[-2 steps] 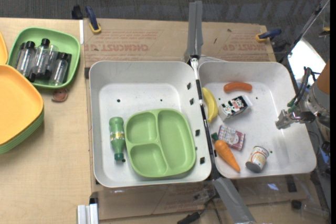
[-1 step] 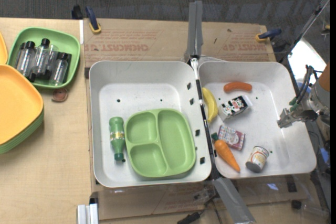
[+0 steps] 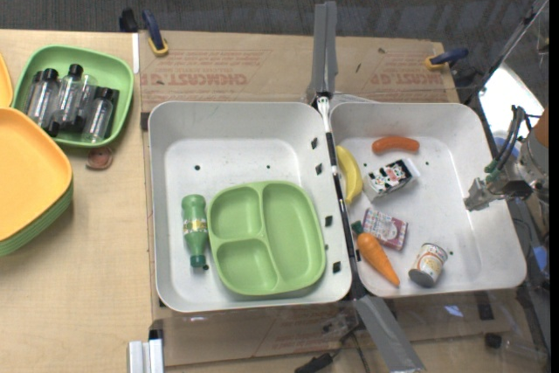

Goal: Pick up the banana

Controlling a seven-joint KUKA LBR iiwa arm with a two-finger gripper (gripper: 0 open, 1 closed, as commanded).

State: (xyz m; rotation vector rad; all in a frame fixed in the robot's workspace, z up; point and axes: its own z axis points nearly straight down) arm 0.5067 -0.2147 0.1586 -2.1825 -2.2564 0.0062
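Cardboard-topped counter (image 3: 262, 74) w/ two white bins: banana (image 3: 349, 173) lies vs right bin's (image 3: 463, 271) left wall, pincer (image 3: 482, 192) at far rim, state unclear; risk = fingers jamming on wall or snagging the carton (image 3: 388, 177).

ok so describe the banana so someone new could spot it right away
Look in the right white bin, along its left wall by the divider. The banana lies there lengthwise, left of the small printed box. It is the one plain yellow curved thing there.
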